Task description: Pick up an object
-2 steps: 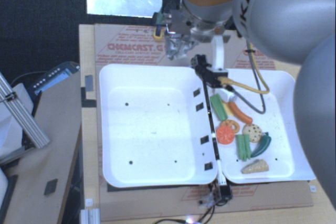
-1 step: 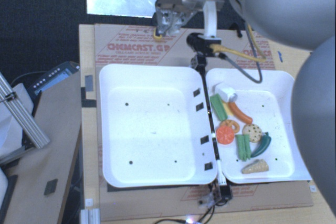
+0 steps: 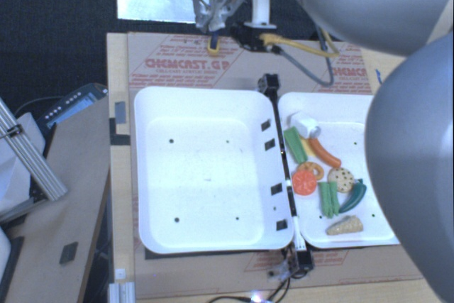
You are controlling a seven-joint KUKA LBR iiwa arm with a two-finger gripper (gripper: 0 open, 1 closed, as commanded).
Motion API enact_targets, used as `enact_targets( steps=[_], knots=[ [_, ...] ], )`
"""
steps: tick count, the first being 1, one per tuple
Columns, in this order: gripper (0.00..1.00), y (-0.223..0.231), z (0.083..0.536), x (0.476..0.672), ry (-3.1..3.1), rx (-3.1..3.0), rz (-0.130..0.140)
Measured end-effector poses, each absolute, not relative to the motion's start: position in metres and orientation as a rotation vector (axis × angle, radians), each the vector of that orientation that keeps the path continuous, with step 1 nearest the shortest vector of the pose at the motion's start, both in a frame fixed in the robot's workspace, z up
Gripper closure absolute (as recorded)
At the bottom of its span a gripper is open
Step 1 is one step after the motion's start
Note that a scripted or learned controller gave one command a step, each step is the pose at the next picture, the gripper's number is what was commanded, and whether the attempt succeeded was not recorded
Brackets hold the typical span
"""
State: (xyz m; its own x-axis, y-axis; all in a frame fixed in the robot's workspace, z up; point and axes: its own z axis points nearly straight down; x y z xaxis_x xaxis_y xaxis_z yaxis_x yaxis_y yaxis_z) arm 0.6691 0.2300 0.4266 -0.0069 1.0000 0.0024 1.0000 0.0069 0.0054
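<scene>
— Well then, item one: the thing to be picked. Where does it stand?

— Any of the small toy foods would serve, and all lie in the right bin (image 3: 333, 241), clustered toward its left wall. Listed from the top: a white block (image 3: 305, 126); a pale green pod (image 3: 295, 145) just beside an orange carrot (image 3: 325, 152); a pretzel (image 3: 313, 169) touching a red tomato (image 3: 305, 183); a speckled cookie (image 3: 340, 179); a green bean piece (image 3: 328, 199); a dark green pepper (image 3: 353, 196); and a tan bread-like wedge (image 3: 345, 225) nearest the front rim. None is lifted — each rests on the bin floor.

— Progress of the task?

— By my judgement, not begun in any visible way. The gripper (image 3: 213, 23) hangs at the back of the bench, above the cardboard sheet (image 3: 184, 64), well apart from every item. Nothing shows between its fingers; whether they are spread or closed I cannot tell, as they blur together. What is left: travel over to the right bin, descent, a grasp, a lift.

— Second container?

— Left bin (image 3: 206, 174): white floor with a few small dark marks, no toy in it. A black divider strip (image 3: 280, 152) runs between the two bins.

— Anything beyond?

— Yellow cable (image 3: 298, 46) behind the bins; the arm's grey body (image 3: 397, 3) looms over the right side, covering part of the right bin's far edge.
</scene>
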Motion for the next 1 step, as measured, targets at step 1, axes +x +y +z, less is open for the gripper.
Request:
enact_targets(
  steps=[1],
  knots=[
    [1.00,0.2339,0.3972,0.6685,2.228,2.215,-0.001]
  ],
)
